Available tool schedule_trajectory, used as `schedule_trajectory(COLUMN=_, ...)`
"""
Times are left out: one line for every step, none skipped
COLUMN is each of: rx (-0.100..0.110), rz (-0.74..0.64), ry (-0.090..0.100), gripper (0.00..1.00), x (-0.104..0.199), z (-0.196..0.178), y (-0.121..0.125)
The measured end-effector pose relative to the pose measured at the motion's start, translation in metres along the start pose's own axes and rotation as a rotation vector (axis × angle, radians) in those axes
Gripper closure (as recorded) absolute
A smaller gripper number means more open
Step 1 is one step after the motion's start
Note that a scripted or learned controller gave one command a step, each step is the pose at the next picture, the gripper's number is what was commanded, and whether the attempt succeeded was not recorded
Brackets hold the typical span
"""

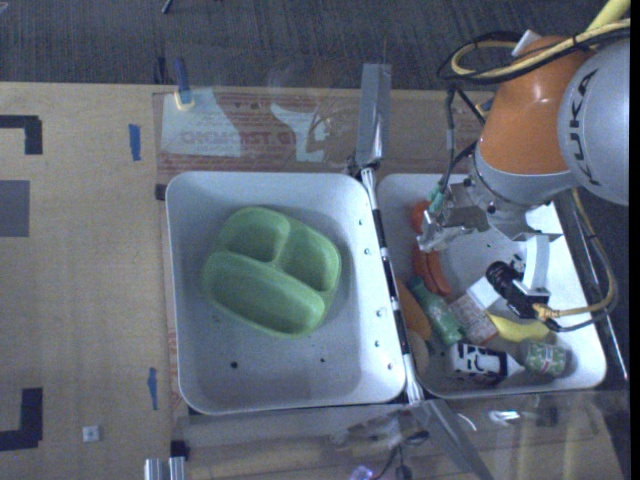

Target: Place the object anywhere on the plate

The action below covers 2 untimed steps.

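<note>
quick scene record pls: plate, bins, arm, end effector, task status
plate: green plate, three compartments, nothing on it
left bin: white bin, holds the plate
right bin: white bin, clutter of small items along its near and left side, among them a yellow piece and a black-and-white item
arm: orange band over the right bin
end effector: end effector low over the right bin's far left part, grip state unclear
task status: object not yet on plate
</note>
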State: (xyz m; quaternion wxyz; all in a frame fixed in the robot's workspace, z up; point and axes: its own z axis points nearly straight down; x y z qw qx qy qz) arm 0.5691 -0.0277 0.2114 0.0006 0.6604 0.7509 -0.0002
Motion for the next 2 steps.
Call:
schedule_trajectory(rx=-0.001, rz=0.294, ry=0.000, gripper=1.00, x=-0.0047, z=-0.0425, y=-0.0294)
schedule_trajectory(rx=-0.001, rz=0.294, ry=0.000, gripper=0.00, x=-0.0045, z=-0.0425, y=-0.0294)
